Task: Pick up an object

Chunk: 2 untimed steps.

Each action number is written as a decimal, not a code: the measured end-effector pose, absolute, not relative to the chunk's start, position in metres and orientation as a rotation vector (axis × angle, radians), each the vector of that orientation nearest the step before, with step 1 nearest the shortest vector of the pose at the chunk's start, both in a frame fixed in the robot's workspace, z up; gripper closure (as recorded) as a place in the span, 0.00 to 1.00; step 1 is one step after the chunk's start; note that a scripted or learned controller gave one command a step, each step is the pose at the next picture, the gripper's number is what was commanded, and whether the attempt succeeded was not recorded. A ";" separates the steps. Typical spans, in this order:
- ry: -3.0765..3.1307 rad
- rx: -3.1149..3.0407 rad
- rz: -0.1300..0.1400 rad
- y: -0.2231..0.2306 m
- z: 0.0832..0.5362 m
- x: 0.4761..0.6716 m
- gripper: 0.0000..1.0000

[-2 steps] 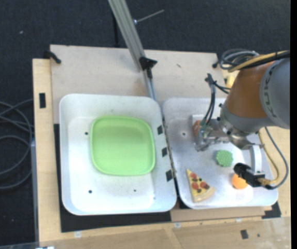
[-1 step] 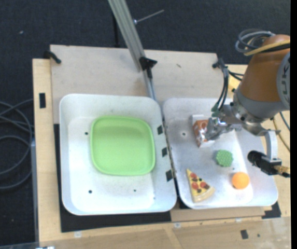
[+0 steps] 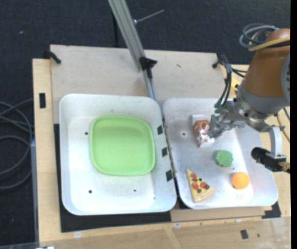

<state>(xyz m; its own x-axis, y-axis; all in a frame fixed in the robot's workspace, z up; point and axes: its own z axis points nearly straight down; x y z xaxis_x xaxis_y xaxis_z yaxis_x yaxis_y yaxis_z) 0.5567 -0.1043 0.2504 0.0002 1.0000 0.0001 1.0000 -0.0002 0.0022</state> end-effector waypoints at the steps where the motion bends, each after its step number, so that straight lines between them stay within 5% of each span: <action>1: 2.226 2.218 0.000 -0.054 0.239 0.576 1.00; 2: 2.224 2.219 0.000 -0.010 0.233 0.583 1.00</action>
<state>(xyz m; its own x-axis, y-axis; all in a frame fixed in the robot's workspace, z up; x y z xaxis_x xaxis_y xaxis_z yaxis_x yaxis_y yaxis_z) 0.5830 -0.0100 0.2330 -0.0024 1.0000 0.0003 1.0000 0.0024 -0.0002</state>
